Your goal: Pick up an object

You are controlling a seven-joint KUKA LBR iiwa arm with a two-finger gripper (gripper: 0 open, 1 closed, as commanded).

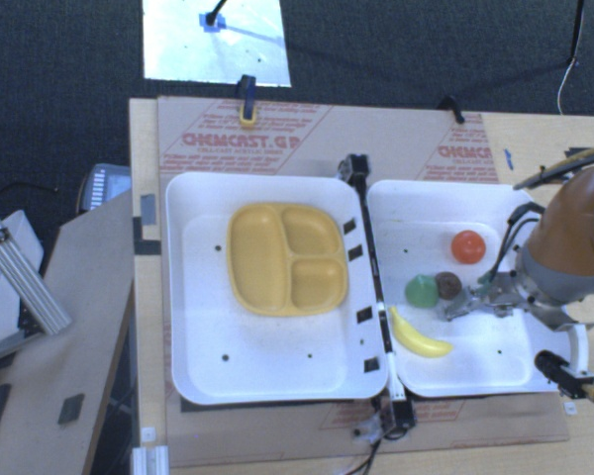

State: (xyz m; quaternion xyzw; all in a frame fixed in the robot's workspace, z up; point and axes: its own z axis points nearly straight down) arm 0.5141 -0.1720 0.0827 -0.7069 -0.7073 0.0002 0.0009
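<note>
Right-hand white bin point(495, 369), near the worktop's right edge: small brown round object point(447, 285) touching green ball point(422, 291); orange ball point(467, 246); yellow banana point(419, 335). Gripper point(462, 303) beside brown object; jaws' state indiscernible. Advice: centre before closing.

Two shallow white plastic bins sat side by side. The left bin point(193, 364) held a yellow three-compartment tray point(285, 258). The right bin point(416, 216) held an orange-red ball point(467, 246), a green round object point(422, 291), a small brown object point(447, 285) and a yellow banana point(418, 336). The grey two-finger gripper point(462, 305) reached just beside the brown object.
</note>
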